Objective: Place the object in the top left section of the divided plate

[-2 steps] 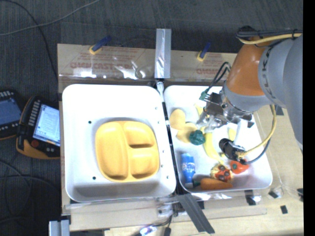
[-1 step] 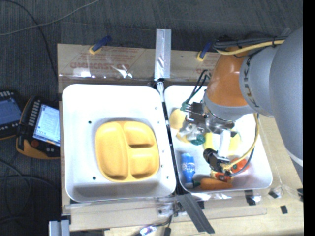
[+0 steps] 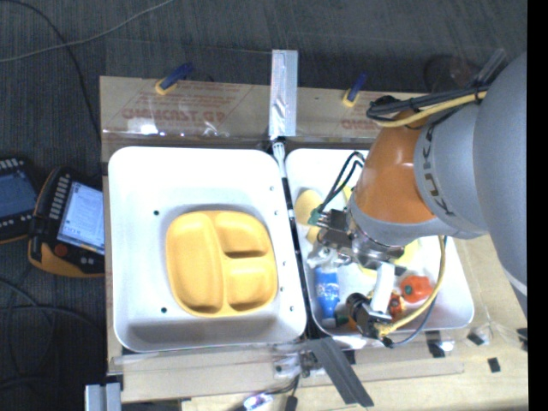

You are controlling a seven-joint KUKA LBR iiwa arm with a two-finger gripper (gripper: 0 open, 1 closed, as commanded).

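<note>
A handheld control pendant point(image 3: 68, 225) lies on dark carpet point(image 3: 128, 24) at far left. The left bin point(image 3: 137, 178) holds the yellow divided plate point(image 3: 221, 261), its long axis running up the frame, the two small sections on its right side. In the right bin point(image 3: 458, 302), the gripper point(image 3: 342, 255) hangs over a blue bottle point(image 3: 327, 291), probably upright; a tomato-red object point(image 3: 413, 289) lies beside. I cannot tell its finger state.

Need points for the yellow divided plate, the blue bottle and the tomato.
yellow divided plate point(image 3: 193, 264): camera view, floor of its large compartment.
blue bottle point(image 3: 327, 288): camera view, middle of its body.
tomato point(image 3: 415, 288): camera view, its red skin.
</note>
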